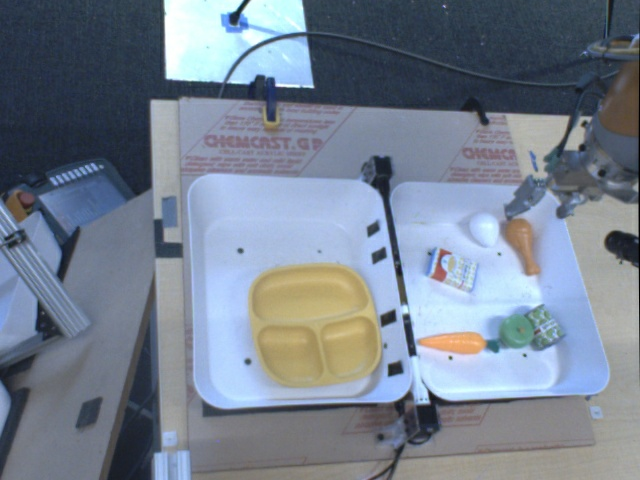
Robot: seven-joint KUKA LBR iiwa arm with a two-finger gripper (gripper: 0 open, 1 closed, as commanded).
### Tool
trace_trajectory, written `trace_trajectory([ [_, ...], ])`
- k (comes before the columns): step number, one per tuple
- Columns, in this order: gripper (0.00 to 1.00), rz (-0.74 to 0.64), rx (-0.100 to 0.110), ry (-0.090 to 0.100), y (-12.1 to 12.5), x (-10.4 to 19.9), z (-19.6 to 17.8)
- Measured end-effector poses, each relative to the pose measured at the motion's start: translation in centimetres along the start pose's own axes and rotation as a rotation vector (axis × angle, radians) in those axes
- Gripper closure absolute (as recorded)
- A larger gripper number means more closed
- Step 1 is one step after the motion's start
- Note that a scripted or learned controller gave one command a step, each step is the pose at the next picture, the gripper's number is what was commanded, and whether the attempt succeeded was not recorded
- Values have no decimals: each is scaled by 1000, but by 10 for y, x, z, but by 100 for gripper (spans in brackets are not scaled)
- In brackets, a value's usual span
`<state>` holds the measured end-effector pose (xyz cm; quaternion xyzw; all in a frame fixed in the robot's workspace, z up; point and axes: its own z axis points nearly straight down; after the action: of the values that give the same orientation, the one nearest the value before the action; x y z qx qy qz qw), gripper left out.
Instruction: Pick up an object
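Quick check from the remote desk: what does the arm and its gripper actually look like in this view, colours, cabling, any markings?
The arm enters at the right edge: a tan-orange section sits above a grey metal wrist block. The gripper below is grey metal with two slim, pale grey jaws spread apart. Thin dark cables run past the arm's top. I cannot make out any markings or labels on it.

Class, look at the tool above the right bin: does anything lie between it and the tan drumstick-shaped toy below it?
Nothing visible does. The tool hangs over the right bin, beside the toy; the white egg lies to the camera's left, off the path.
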<state>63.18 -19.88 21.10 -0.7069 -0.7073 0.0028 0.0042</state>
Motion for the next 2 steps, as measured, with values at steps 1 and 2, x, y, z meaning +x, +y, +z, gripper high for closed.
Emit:
trace_trajectory([
  [1, 0, -3, -11, -3, 3, 1, -7],
  [2, 0, -6, -8, -2, 10, 7, 50],
])
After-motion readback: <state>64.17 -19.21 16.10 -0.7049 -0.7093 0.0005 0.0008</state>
